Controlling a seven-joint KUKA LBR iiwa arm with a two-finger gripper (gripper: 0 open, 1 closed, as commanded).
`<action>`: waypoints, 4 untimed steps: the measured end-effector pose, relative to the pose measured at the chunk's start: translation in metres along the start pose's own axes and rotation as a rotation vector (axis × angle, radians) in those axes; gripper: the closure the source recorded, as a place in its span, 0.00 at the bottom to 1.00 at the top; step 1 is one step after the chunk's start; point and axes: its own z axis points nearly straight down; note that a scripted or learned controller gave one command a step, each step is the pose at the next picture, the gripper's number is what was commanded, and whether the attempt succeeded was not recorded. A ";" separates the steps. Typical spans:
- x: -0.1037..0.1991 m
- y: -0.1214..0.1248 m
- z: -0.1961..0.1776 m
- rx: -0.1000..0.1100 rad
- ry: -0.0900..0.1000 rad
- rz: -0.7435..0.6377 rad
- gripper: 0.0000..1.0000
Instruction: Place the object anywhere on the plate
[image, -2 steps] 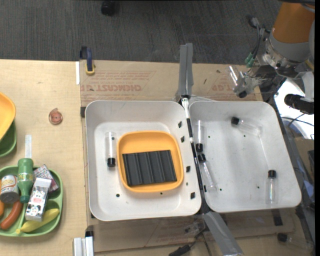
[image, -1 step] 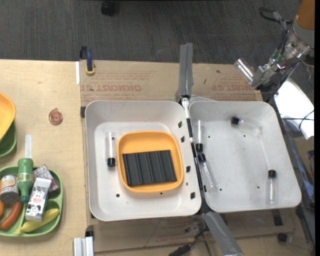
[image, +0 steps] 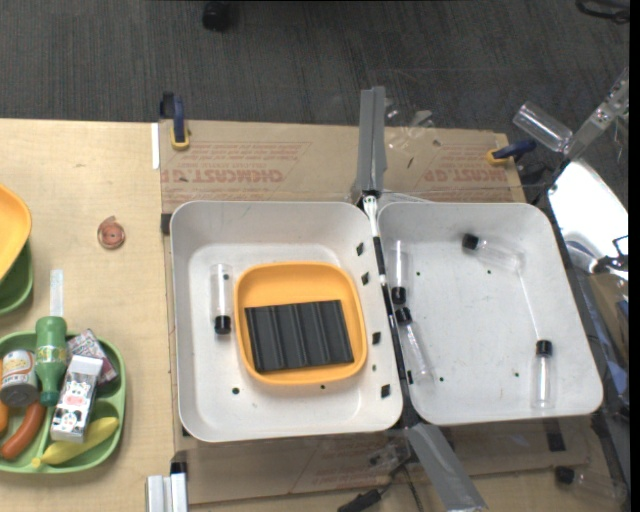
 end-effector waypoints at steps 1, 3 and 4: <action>-0.011 -0.020 -0.055 -0.001 0.001 -0.167 1.00; 0.051 -0.030 -0.039 -0.002 0.003 -0.566 0.00; -0.003 -0.026 0.073 -0.003 0.001 -0.733 0.00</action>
